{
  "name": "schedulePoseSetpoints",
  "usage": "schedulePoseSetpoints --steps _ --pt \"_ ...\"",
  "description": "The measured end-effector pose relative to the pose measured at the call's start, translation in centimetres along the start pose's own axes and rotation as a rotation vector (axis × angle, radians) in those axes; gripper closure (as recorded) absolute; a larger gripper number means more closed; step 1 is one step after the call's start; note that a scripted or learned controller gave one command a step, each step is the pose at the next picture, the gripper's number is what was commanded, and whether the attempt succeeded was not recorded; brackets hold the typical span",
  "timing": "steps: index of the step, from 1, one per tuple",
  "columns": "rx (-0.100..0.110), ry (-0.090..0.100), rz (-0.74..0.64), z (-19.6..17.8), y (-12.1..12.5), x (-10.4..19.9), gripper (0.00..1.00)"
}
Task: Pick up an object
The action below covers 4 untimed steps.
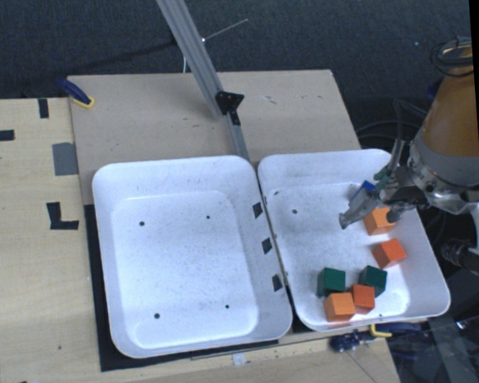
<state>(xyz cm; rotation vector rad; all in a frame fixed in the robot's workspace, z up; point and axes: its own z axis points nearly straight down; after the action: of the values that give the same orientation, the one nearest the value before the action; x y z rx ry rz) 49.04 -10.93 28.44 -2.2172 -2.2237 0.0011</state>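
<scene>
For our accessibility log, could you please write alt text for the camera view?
A grey robot arm reaches from the right, its gripper over an orange block in the right white bin. Nearer in that bin lie three more orange and two green blocks; the left bin adjoins.

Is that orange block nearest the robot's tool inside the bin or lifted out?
Cannot tell for sure. The orange block appears over the right bin, right beside the tool, but resting or lifted isn't clear.

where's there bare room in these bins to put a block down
The left bin has bare floor from wall to wall. In the right bin, the back-left patch beside the divider is free. It is crowded at the front right, where the green and orange blocks cluster, and near the gripper.
</scene>
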Motion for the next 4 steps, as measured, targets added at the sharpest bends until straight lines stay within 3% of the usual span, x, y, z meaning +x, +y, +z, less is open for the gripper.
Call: schedulePoseSetpoints --steps 1,4 --pt "0.0 0.0 0.0 0.0 0.0 0.0 0.0" --pt "0.006 0.001 0.002 15.0 -0.1 1.2 0.0"
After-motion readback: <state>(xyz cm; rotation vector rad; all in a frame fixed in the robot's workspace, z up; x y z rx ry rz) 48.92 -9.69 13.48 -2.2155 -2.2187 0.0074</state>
